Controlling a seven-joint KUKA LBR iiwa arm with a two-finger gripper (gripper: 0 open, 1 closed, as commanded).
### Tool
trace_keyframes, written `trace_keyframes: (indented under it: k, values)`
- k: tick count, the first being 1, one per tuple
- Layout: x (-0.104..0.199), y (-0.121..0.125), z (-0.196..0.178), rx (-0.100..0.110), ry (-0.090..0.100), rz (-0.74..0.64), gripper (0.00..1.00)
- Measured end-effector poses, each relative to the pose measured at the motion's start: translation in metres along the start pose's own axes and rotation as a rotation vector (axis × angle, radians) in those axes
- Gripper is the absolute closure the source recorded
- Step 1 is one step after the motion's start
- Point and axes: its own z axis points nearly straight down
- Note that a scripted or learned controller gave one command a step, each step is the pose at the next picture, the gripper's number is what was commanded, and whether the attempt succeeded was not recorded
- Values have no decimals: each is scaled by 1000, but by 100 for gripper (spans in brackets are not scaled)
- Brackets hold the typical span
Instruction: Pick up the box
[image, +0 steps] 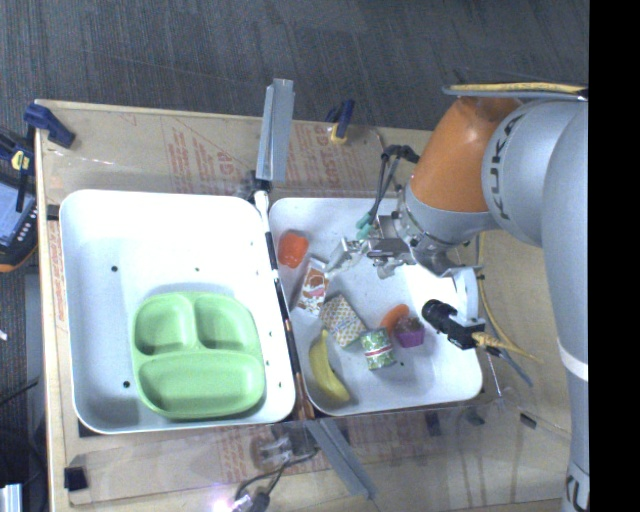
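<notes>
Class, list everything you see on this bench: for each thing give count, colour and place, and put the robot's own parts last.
Bins: two, white, side by side on the bench.
Divided tray: one, green, in the left bin.
Box: one, patterned, middle of the right bin.
Banana: one, yellow, right bin, near its front left corner.
Carton: one, red and white, right bin, left side.
Round item: one, orange-red, right bin, back left.
Can: one, green and white, right bin, front.
Cup: one, purple, beside the can.
Arm: one, grey and orange, from the right.
Tool: one, metal, over the right bin.

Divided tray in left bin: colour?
Light green, plain; the divided tray shows clearly in the camera view.
</notes>
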Motion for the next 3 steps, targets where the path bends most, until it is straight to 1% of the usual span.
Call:
trace_keyframes:
  k: [1, 2, 3]
  values:
    - [-61, -18, 115, -13, -4, -35, 0]
    - [-81, -66, 115, -16, -4, -106, 0]
    - [-34, -79, 115, -16, -2, 127, 0]
